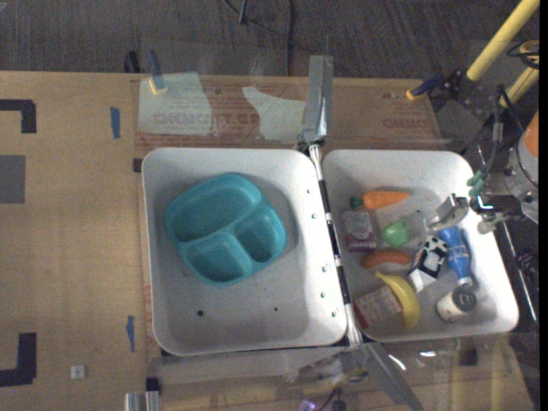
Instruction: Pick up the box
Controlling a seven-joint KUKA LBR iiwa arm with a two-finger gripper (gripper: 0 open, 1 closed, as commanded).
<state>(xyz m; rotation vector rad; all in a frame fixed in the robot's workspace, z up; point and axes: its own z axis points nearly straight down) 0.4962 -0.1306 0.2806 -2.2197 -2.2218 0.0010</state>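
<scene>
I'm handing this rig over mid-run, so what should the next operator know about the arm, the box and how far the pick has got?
Gripper: at the right bin's far right side, over the toys; nothing visibly held, and whether it is open is unclear.
Box: the small black-and-white patterned box lies in the right white bin, beside the blue bottle and just below the gripper. A yellow banana, an orange carrot and a green round toy crowd around it.
Left white bin: holds a teal divided plate.
Done: arm is near the box.
Left: grasp and lift the box.
</scene>
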